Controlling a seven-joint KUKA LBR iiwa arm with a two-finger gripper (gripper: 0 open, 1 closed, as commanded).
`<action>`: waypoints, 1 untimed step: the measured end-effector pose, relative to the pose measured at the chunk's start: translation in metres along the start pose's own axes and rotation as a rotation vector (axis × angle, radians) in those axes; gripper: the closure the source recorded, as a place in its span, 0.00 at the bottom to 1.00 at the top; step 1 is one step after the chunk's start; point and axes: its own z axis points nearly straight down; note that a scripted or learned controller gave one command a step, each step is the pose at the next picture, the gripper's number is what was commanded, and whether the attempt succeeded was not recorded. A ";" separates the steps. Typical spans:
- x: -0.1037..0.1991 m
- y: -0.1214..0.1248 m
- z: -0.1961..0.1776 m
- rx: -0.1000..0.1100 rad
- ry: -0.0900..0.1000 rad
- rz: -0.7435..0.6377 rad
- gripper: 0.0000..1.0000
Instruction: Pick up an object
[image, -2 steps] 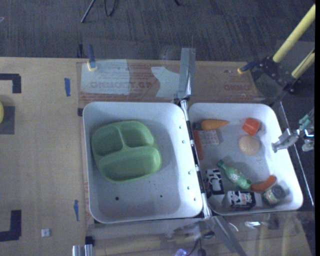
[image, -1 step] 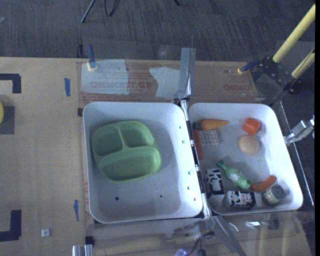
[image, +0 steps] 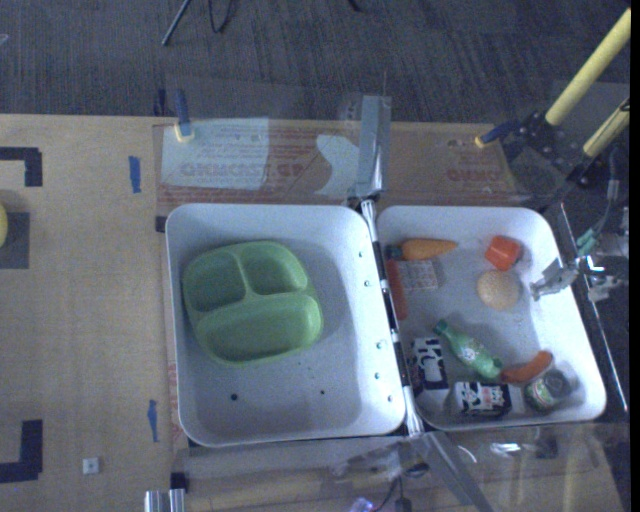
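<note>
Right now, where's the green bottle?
In the camera view the green bottle lies tilted in the right bin, toward its near side, between the black-and-white carton and the orange sausage-shaped piece, below the tan bun.

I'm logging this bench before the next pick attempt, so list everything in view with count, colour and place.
bins: 2, white, side by side on the bench
divided plate: 1, green, left bin
carrot: 1, orange, right bin, top
cup: 1, orange-red, right bin, top right
bun: 1, tan, right bin, middle
bottle: 1, green, right bin, lower middle
cartons: 2, black and white, right bin, bottom
sausage: 1, red-orange, right bin, lower right
can: 1, dark, right bin, bottom right corner
gripper: 1, grey, over right bin's right edge
</note>
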 end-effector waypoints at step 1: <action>0.048 0.014 0.110 0.002 0.001 0.174 0.00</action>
